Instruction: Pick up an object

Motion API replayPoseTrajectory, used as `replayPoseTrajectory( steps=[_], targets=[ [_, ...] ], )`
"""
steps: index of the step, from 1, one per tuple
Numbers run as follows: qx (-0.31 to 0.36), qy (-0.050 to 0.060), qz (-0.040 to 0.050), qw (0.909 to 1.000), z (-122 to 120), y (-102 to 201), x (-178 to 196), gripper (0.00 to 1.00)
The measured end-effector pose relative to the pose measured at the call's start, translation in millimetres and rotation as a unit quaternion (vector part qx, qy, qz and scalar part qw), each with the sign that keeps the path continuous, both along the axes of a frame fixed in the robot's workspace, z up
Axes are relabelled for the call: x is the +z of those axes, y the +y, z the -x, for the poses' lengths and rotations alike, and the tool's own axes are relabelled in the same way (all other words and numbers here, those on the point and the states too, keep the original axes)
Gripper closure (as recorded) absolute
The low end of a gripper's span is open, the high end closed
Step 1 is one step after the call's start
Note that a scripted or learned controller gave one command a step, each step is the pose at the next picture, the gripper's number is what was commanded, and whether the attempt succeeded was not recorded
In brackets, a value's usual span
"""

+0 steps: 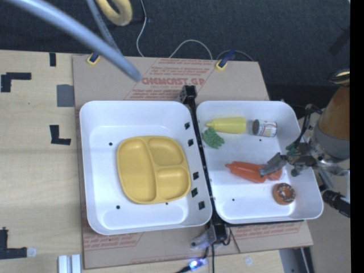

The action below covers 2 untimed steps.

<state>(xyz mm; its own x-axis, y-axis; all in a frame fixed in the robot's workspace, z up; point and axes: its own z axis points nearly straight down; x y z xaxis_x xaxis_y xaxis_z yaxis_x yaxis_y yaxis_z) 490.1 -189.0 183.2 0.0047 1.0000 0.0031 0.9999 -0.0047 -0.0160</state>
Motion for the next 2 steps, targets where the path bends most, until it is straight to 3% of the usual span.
replayPoseTrajectory(
  steps=[1, 2],
  targets=[
    [0.002, -0.007, 0.0015, 1.0, -3, 1, 8, 0.0],
    [0.003, -0.005, 0.0007, 1.0, 5, 3, -39, 0.0]
  ],
)
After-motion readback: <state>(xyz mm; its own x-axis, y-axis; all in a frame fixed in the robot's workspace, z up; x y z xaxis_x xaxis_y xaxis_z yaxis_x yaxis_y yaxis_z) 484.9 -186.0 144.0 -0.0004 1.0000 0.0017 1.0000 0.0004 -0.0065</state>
